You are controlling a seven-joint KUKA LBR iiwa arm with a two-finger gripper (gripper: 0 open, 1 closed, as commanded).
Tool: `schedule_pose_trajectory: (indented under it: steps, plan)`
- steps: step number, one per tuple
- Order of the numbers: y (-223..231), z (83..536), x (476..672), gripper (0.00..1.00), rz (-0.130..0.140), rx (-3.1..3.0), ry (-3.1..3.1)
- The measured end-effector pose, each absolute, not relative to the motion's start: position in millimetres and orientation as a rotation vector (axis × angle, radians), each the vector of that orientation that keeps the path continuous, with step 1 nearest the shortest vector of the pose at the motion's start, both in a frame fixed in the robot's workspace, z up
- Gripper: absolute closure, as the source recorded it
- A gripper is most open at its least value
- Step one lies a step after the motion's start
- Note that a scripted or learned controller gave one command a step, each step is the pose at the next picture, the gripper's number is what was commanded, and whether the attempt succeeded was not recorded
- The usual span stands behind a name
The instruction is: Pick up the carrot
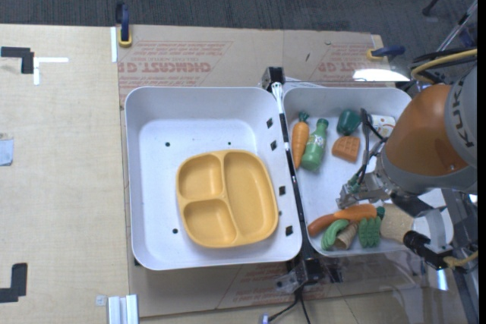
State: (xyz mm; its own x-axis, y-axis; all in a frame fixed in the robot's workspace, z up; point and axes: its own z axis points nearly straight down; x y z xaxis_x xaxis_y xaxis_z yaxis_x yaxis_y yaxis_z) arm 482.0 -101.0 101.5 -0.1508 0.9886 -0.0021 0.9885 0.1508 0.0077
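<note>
Two white bins sit side by side. Carrot (300, 142) lies against the right bin's (334, 93) left wall; gripper (357, 193) hovers near its front edge, grip state unclear.

My orange-banded arm (425, 136) hangs over white bins (152, 186): a yellow plate (226, 197), an orange carrot (300, 142) with green top, a green bottle (315, 146)

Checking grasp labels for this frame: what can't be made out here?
- Gripper, camera view: its state is unreadable, blocked by the arm's orange band.
- Right bin: right side hidden under the arm.
- Pile near the carrot: items overlap, too small to name.
</note>
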Motion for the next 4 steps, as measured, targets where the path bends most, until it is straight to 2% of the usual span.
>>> schedule_pose_trajectory:
  steps: [1,2,3,4]
  plan:
    - [-101,102,482.0,0.00,0.007,2.042,2.379]
    - [-127,92,478.9,0.00,0.001,1.623,2.688]
    - [-128,101,481.2,1.00,0.004,1.630,2.679]
    - [-78,191,487.5,1.00,-0.001,2.392,2.034]
